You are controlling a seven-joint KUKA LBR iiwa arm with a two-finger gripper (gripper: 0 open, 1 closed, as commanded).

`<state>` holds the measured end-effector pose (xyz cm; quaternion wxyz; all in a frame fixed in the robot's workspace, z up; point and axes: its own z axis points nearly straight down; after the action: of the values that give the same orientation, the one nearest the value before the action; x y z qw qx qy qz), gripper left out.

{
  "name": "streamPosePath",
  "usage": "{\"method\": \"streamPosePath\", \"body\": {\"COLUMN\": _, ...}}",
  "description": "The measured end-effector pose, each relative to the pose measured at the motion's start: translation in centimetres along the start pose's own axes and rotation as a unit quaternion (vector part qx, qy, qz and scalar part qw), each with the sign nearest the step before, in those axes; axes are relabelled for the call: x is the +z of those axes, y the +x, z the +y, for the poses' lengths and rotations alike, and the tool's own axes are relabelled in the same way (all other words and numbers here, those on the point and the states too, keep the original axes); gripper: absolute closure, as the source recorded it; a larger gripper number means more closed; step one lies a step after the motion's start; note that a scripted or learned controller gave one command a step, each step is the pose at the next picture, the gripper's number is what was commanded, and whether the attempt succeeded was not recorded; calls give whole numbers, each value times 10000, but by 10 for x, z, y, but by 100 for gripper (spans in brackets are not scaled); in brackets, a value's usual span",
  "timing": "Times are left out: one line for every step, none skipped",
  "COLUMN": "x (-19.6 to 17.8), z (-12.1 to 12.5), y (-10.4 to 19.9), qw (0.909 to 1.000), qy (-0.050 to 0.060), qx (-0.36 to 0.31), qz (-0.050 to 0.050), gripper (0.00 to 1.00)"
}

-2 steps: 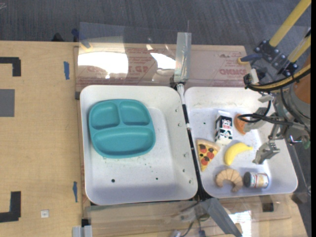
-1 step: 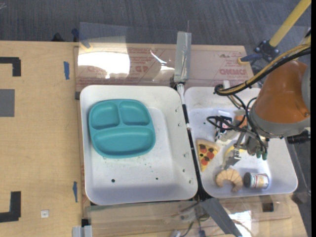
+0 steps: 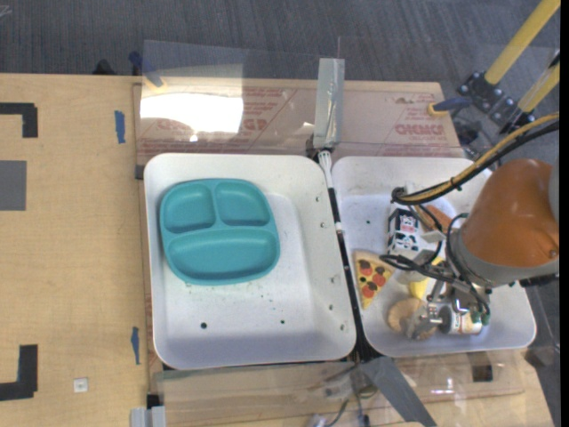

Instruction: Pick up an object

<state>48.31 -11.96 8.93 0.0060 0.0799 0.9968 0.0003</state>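
Two white bins are seen side by side. In the left bin [image 3: 302,238] one teal tray [image 3: 219,230] with three compartments lies flat. In the right bin [image 3: 364,185] one pizza slice [image 3: 371,277], one black-and-white toy [image 3: 404,232] and one tan disc [image 3: 407,313] are counted, crowded together with yellow pieces. The gripper [image 3: 442,317] is lowered beside the disc; whether anything is gripped cannot be told. Red printing on the clear sheet behind cannot be read.
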Motion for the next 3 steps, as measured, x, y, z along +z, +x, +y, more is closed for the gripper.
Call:
{"method": "streamPosePath", "body": {"x": -13, "z": 1, "y": -4, "qw": 10000, "qy": 8, "qx": -9, "qz": -64, "gripper": 100}}
{"method": "streamPosePath", "body": {"x": -97, "z": 63, "y": 10, "qw": 9706, "qy": 3, "qx": 2407, "qz": 17, "gripper": 100}}
{"method": "streamPosePath", "body": {"x": -95, "z": 145, "y": 26, "qw": 9101, "qy": 26, "qx": 4144, "qz": 44, "gripper": 100}}
